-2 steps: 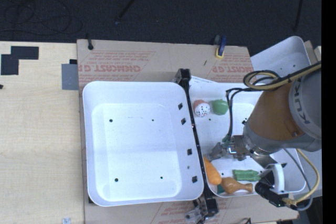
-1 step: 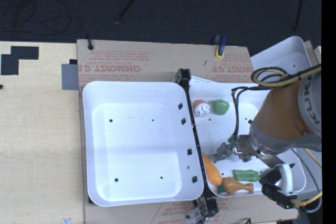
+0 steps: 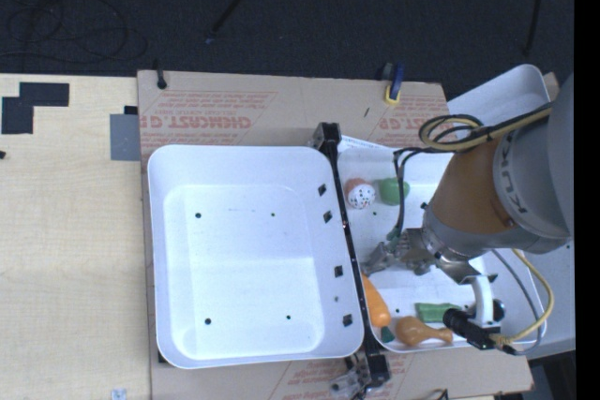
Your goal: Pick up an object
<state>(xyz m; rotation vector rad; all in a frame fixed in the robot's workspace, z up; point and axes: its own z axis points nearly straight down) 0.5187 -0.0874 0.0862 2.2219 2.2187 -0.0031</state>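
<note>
The right bin (image 3: 384, 169) holds several small objects. A white ball with red dots (image 3: 360, 194) lies beside a green ball (image 3: 391, 191) at the bin's far end. An orange carrot-shaped piece (image 3: 375, 302) leans along the left wall near the front. A tan pear-shaped toy (image 3: 419, 330) and a green block (image 3: 434, 312) lie at the front edge. My gripper (image 3: 385, 257) reaches down into the middle of this bin, just above the carrot piece, with the grey arm and orange band behind it. Nothing shows between its fingers.
The left bin (image 3: 169, 201) stands beside the right one, divided by a black clamp rail (image 3: 342, 239). Cables (image 3: 450, 128) loop over the arm. Cardboard (image 3: 234, 108) lies under both bins, and a blue-yellow clip (image 3: 393, 84) sits at its far edge.
</note>
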